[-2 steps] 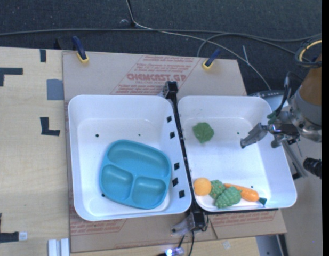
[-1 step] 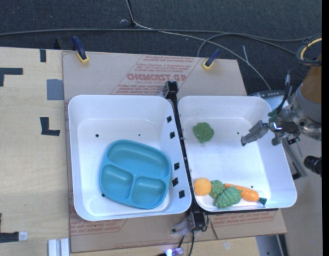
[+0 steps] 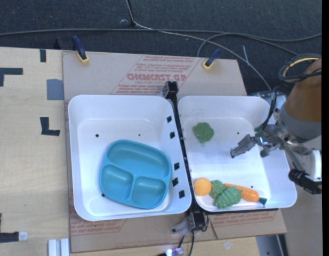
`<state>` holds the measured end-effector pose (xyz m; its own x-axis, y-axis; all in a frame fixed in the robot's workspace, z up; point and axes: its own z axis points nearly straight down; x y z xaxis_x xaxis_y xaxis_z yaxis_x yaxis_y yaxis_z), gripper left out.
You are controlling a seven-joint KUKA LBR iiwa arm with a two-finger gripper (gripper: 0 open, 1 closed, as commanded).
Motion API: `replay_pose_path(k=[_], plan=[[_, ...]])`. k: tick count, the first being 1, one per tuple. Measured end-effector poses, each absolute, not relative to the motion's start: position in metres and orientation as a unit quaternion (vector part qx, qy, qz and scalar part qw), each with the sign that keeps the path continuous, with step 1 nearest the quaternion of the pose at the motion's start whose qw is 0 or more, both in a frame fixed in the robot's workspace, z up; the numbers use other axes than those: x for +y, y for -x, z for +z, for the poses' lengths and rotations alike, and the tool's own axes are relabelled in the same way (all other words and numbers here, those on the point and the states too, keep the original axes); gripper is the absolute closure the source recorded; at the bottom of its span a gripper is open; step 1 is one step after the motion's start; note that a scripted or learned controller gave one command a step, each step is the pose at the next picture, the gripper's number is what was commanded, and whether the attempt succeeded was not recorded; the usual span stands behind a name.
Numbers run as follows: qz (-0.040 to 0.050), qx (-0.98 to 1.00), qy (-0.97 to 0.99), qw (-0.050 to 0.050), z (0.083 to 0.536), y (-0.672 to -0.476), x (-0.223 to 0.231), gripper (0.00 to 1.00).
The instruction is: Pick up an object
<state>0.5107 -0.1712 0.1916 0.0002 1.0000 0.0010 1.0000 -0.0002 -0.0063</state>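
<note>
As tool hovers — broccoli left.

Even, bright overhead light, soft shadows inside the white bins, slightly soft focus throughout.

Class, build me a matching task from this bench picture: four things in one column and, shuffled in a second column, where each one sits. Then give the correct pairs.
Column 1
1. blue divided plate
2. lone green broccoli
3. orange ball
4. gripper

Column 2
A. near edge of the right bin, beside the divider
B. above the right bin, on its right side
C. left bin
D. middle of the right bin, by itself

Pairs: 1-C, 2-D, 3-A, 4-B
</note>
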Motion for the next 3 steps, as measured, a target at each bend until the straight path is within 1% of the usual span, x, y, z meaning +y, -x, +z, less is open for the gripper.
replay_pose_path(k=[1,2,3], plan=[[0.0019,-0.707,0.707,0.002,0.128,-0.51,-0.176,0.0],[0.001,-0.707,0.707,0.0,0.083,-0.51,-0.175,0.0],[0.0,-0.707,0.707,-0.002,0.096,-0.511,-0.176,1.0]])
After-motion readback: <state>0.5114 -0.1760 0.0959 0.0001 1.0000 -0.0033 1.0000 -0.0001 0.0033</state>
